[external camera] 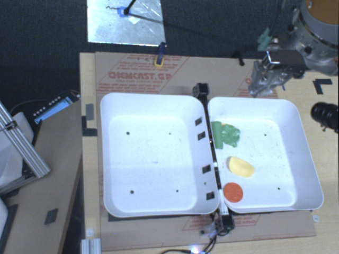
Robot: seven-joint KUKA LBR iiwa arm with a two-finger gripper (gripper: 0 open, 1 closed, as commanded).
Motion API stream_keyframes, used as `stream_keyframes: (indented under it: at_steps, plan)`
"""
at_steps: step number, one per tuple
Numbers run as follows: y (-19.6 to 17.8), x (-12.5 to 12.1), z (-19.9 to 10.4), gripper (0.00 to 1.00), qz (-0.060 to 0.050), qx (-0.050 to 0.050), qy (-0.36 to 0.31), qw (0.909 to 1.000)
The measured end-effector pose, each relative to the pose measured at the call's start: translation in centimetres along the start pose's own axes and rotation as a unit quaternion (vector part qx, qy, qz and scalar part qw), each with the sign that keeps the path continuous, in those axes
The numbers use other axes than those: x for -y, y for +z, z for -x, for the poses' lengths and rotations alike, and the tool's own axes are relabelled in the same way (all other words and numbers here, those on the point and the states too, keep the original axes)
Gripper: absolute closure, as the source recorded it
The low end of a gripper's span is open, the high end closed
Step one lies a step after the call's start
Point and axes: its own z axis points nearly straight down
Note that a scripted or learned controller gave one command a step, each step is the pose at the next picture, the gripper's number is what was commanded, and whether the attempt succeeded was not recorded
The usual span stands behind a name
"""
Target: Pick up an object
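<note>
1. Your fingers (263, 83) hang above the far rim of the right bin (304, 142); whether they are spread or pressed together cannot be told.
2. Below and left of the fingers lie a green object (226, 134), a yellow object (240, 166) and a red disc (233, 192), beside the bin's left wall.
3. Further left, the left bin (114, 157) offers open floor on the tabletop (58, 157).
</note>
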Motion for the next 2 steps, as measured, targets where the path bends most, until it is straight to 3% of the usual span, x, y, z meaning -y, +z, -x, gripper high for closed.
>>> stream_keyframes:
  at_steps: [2]
  plan:
    - [0.01,-0.01,0.32,1.0,0.0,0.0,0.001,1.0]
